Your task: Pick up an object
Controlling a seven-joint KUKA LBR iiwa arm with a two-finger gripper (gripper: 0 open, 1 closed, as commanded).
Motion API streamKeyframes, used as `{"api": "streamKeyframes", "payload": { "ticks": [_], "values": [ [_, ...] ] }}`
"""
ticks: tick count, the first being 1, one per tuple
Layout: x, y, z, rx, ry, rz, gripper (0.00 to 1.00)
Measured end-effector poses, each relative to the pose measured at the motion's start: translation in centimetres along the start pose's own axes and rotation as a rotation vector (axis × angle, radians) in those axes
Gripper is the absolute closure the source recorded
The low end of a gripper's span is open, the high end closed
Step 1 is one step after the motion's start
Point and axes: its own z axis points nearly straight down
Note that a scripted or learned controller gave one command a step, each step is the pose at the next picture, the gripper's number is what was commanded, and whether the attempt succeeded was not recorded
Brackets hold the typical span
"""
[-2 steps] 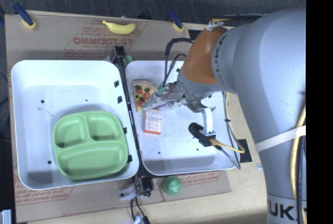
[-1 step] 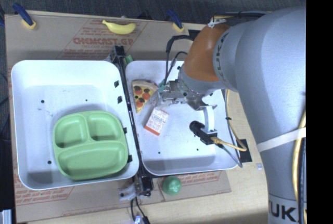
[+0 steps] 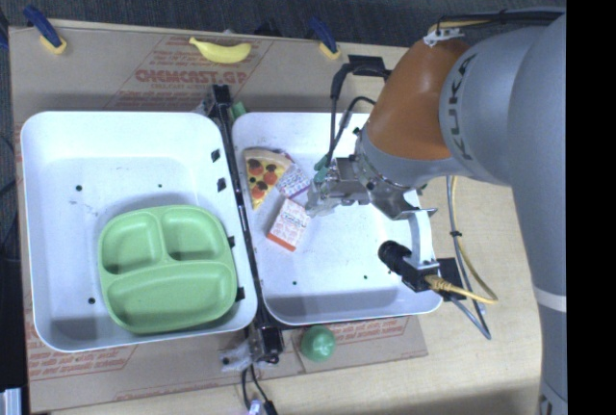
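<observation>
Pizza slice (image 3: 263,174), a toy one, serves as the landmark in the camera view: it lies in the right bin (image 3: 318,298) close to the divider between the bins. Just below and right of it lies a small white-and-orange packet (image 3: 288,225), and touching its right edge is a small printed card (image 3: 295,182). The gripper (image 3: 322,192) hangs just right of that card, above the packet's upper end; its opening cannot be made out, and nothing is seen held. Left of the pizza, across the divider, a green divided plate (image 3: 168,267) sits in the left bin (image 3: 58,143). To grasp well, I would centre over the packet, descend straight, and keep clear of the card and pizza.
</observation>
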Motion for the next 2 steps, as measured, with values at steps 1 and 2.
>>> {"api": "streamKeyframes", "payload": {
  "ticks": [1,2],
  "values": [
    [0.0,0.0,0.1,0.002,0.0,0.0,0.0],
    [2.3,6.7,-11.2,-0.004,-0.002,-0.001,0.0]
  ]
}}
